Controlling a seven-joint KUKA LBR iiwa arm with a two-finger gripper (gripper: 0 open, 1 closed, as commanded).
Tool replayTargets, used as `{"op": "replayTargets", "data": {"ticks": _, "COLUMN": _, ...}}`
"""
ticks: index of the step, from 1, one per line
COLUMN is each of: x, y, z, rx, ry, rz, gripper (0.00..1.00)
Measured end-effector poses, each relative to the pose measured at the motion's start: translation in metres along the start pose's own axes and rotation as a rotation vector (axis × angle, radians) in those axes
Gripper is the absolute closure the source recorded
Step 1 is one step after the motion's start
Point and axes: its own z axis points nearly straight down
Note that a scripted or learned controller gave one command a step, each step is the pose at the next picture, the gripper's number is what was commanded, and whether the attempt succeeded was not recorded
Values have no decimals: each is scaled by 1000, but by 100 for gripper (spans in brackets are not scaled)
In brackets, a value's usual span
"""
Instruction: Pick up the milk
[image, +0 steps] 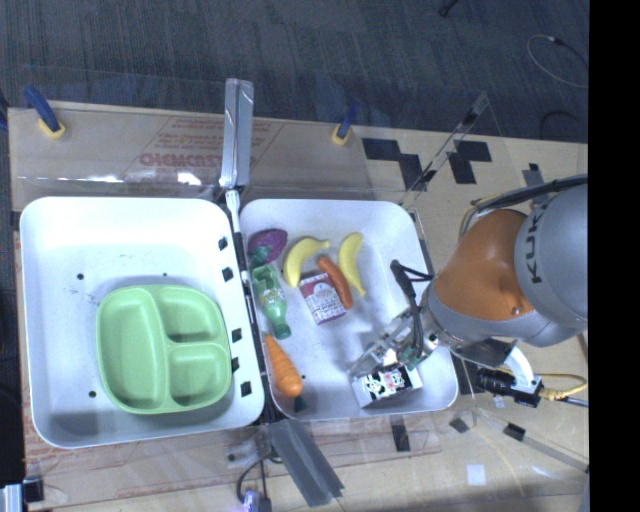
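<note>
The milk (388, 383) is a small white carton with black cow patches. It lies on its side in the front right corner of the right bin (330, 212). My gripper (397, 351) hangs directly over the carton's top edge, reaching in from the right under the orange wrist band (480, 275). Whether it touches the carton cannot be made out, and the gripper hides part of the carton's upper side.
The right bin also holds a red and white box (322, 298), two bananas (303, 256), a carrot (284, 368), a second orange piece (337, 281), a green bottle (270, 298) and a purple item (266, 243). A green divided tray (165, 348) lies in the left bin (60, 230).
</note>
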Motion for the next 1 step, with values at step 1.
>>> {"op": "replayTargets", "data": {"ticks": 1, "x": 0, "y": 1, "z": -10, "rx": 0, "ry": 0, "rz": -5, "gripper": 100}}
